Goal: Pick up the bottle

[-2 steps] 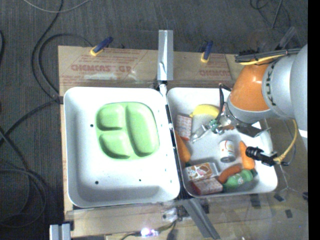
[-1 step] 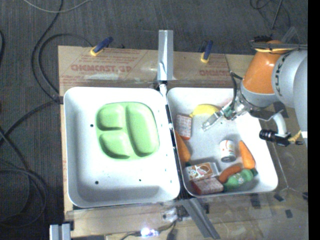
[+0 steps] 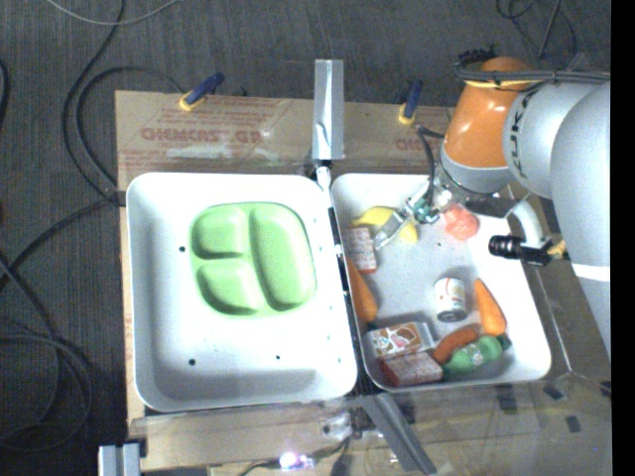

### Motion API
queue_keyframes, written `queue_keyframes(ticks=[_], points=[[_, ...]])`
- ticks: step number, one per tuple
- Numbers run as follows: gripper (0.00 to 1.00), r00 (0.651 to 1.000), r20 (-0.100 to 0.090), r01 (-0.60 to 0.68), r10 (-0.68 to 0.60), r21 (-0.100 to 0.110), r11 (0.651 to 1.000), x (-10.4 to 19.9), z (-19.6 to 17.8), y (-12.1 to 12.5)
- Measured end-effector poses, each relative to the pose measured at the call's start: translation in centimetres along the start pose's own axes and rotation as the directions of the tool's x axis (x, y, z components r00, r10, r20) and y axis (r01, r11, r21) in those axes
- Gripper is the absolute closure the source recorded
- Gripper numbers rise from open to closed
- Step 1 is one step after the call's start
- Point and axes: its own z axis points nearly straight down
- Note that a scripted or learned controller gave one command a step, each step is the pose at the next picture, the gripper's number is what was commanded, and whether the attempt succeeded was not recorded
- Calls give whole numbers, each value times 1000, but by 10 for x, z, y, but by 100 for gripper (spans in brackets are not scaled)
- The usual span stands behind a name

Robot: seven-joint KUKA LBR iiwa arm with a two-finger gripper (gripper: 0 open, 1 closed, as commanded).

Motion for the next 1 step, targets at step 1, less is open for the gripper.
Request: queue_keyframes(ticks=[1], points=[[0, 1000, 0, 0, 0, 0, 1000, 0, 0, 0]])
